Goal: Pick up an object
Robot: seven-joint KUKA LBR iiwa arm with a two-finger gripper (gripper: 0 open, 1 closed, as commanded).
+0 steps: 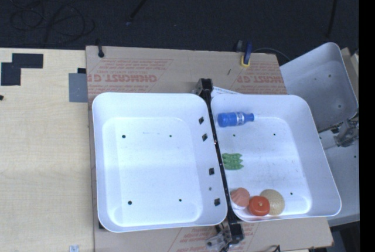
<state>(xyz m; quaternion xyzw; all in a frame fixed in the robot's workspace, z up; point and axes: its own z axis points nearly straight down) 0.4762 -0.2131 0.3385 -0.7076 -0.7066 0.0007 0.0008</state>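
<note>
The right bin (316,157) held a blue bottle (235,119), green pea pod (232,161) and round items in its near corner; the pincer's state couldn't be told.

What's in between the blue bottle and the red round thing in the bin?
The green bumpy toy lies between the blue bottle and the red round thing, seen in the camera view.

I see small grey metal fitting (347,132) at far right, just beside outer rim of shallow white right-hand bin (321,145). Can't tell if it's part of arm.
</note>
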